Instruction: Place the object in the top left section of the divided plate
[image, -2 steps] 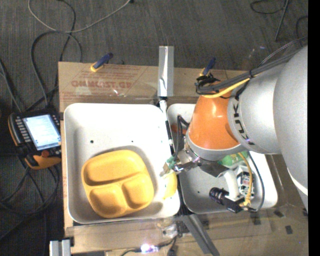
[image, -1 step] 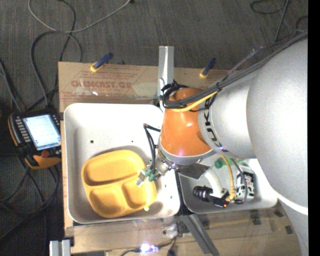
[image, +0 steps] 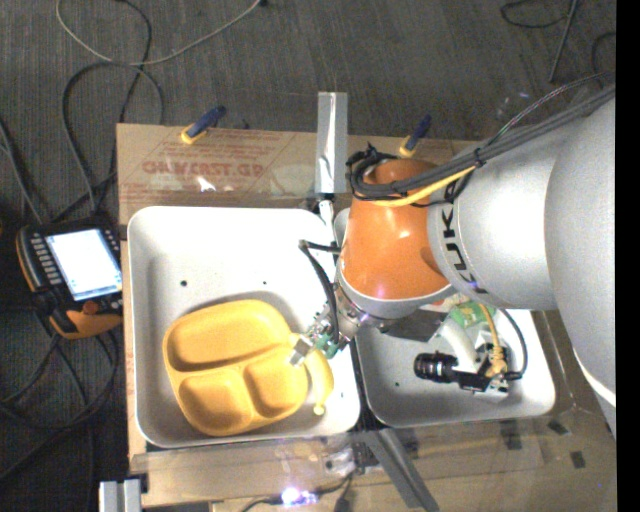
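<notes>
Yellow divided plate (image: 215, 345) lying in the left white bin (image: 150, 240), toward its near side. Gripper (image: 312, 348) over the plate's right rim, a small green piece (image: 326, 346) at its tip; open or closed cannot be told

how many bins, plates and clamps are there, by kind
white bins: 2, the left bin and the right bin
yellow divided plate: 1
blue clamps: 2, the left clamp and the right clamp
total: 5
</notes>
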